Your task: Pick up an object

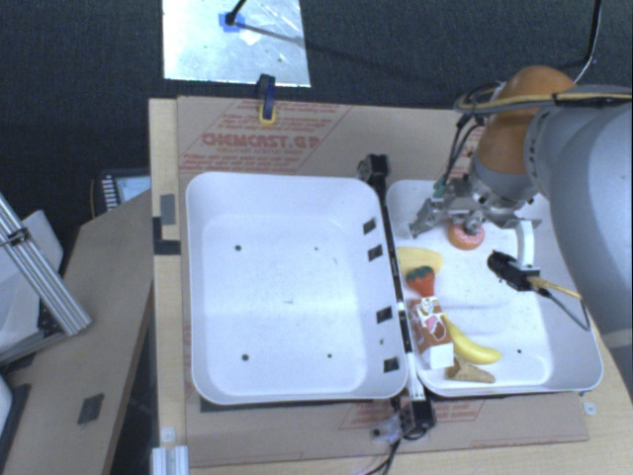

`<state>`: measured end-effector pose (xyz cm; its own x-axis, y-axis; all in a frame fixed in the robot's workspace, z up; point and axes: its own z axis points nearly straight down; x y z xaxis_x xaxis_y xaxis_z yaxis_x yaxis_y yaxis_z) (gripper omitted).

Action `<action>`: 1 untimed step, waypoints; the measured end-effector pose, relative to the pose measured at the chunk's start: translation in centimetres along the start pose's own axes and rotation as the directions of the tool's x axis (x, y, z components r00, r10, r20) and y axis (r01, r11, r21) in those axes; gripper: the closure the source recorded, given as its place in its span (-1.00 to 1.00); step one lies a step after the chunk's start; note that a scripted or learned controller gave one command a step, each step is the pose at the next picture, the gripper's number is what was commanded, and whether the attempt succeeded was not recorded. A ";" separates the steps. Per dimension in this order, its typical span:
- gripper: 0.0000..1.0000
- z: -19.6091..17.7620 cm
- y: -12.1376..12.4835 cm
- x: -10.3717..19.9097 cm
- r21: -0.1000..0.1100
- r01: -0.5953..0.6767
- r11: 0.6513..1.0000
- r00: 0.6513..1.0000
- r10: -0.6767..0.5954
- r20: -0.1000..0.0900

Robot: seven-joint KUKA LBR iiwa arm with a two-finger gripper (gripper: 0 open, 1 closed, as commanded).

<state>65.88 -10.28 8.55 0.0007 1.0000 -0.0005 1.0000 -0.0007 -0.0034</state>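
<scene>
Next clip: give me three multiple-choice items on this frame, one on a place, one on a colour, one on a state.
1. Which bin holds the toys?
A. left in view
B. right in view
C. both

2. The long curved toy is
A. blue
B. green
C. yellow

3. The pink ring lies
A. beside the gripper
B. outside the bins
C. under the banana

Key: 1 B, the toys sit in the right bin. 2 C, the banana is yellow. 3 A, the pink ring lies by the gripper.
</scene>
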 end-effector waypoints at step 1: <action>-1.00 0.0 0.0 0.0 0.001 0.003 1.000 1.000 -0.003 0.000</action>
<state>65.89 -10.26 8.58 -0.0019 1.0000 -0.0006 1.0000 0.0019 -0.0040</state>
